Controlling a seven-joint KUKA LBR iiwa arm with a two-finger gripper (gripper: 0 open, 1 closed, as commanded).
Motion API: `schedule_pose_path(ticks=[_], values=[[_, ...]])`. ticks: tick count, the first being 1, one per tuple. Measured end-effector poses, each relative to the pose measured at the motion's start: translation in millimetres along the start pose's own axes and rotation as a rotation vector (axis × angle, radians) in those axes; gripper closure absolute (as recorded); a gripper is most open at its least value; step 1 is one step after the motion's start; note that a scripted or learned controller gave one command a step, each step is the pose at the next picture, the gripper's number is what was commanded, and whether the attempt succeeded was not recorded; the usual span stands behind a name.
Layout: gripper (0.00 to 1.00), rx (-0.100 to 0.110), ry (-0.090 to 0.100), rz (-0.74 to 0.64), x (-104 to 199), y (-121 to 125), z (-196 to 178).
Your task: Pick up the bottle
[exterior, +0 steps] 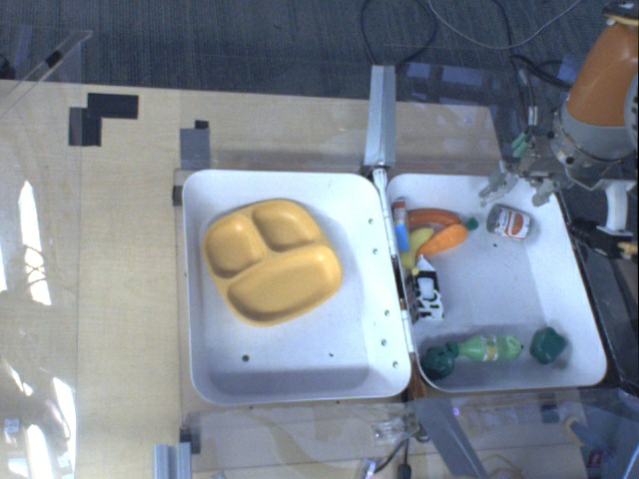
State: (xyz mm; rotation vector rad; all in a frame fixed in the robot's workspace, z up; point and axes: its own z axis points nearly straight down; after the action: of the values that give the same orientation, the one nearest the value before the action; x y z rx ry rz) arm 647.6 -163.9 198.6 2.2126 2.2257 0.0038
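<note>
While it lies on its side along the near wall of the right bin (pixel 584 297), the green bottle (pixel 486 348) touches nothing but the floor under it — a dark green lump (pixel 439 358) sits just at its left end and a second dark green piece (pixel 547 345) lies near its right end. Farther up the same bin, against the dividing wall, a black-and-white object (pixel 427 295) rests below a cluster of an orange carrot-like toy (pixel 447 239), a yellow piece (pixel 420 240) and a reddish sausage shape (pixel 431 216). A small can (pixel 510 224) lies near the far right corner. Just above that can hangs the gripper (pixel 519 190) — fingers spread apart, nothing between them, well apart from the bottle. A yellow compartment tray (pixel 270 259) sits in the left bin (pixel 300 367).
</note>
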Motion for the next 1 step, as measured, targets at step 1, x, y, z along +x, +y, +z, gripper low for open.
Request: schedule_pose_path(ticks=[1], values=[[0.0, 0.001, -0.001, 0.343, -40.9, -33.2, 73.9]])
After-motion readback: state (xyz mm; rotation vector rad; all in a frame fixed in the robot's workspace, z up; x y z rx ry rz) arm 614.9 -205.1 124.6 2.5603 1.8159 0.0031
